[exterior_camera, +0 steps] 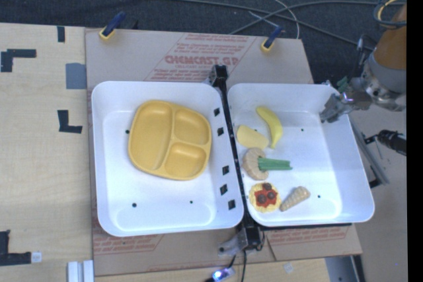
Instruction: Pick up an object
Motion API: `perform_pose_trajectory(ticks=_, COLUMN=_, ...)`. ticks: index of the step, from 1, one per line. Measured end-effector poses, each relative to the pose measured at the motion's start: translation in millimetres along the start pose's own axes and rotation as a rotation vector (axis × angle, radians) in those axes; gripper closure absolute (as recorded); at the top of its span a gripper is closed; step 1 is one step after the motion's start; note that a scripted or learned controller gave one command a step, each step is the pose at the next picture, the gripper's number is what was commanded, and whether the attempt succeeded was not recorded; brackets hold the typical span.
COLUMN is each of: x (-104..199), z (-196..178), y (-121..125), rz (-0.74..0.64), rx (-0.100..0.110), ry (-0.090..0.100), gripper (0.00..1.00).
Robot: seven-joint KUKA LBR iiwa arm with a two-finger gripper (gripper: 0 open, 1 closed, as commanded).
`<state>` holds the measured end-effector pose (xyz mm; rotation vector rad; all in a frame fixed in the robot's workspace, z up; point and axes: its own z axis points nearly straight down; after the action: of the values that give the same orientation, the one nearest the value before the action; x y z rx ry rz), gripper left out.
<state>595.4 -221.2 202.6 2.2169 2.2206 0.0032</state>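
The tabletop [39, 142] carries a cardboard sheet [198, 56], and on that sit two shallow white bins. Taking the right bin [330, 162] as the landmark: the left bin [112, 208] lies touching it along the shared middle edge and holds a yellow divided plate [170, 140], the largest loose thing here.

The arm [390, 56] hangs over the right bin's far right corner, with the end effector [334, 107] just above the rim there; whether it stands wide or narrow I cannot tell, and nothing is seen held in it.

Inside the right bin, all toward its left half, lie toy foods. A banana [271, 124] is nearest the far wall, a pale yellow wedge [251, 137] just beside it. Below them a round biscuit [253, 165] has a green bean [276, 164] resting across it. Nearest the front wall are a small pizza [264, 197] and a cone [295, 198].

The banana looks the likeliest pick: probably light, stiff plastic, somewhat slippery. Gripping across its narrow middle should serve best.
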Motion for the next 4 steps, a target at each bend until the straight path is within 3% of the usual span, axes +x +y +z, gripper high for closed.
perform_pose_trajectory(ticks=1, x=6, z=-58, y=-5, rz=-0.001, rx=-0.001, ry=0.0, gripper=1.0)
perform_pose_trajectory(ticks=4, x=164, z=-70, y=-17, rz=-0.004, rx=0.005, ry=0.002, gripper=1.0)
